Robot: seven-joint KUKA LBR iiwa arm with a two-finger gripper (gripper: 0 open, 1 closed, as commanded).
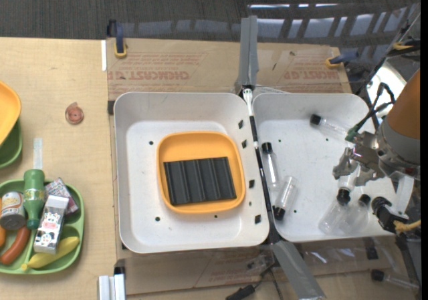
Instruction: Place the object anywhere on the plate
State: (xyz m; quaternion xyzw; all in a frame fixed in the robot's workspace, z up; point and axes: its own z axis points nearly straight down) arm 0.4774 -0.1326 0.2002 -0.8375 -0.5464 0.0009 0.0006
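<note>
Pincer [346, 182] over right bin [294, 111], state I cannot tell; risk: clear tube [284, 192] rolls, never reaches plate [200, 143].

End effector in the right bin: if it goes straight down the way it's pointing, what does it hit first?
Most likely the clear tube lying just under the end effector, then the right bin floor. Height is hard to judge from this slanted view, so it may already be touching.
</note>
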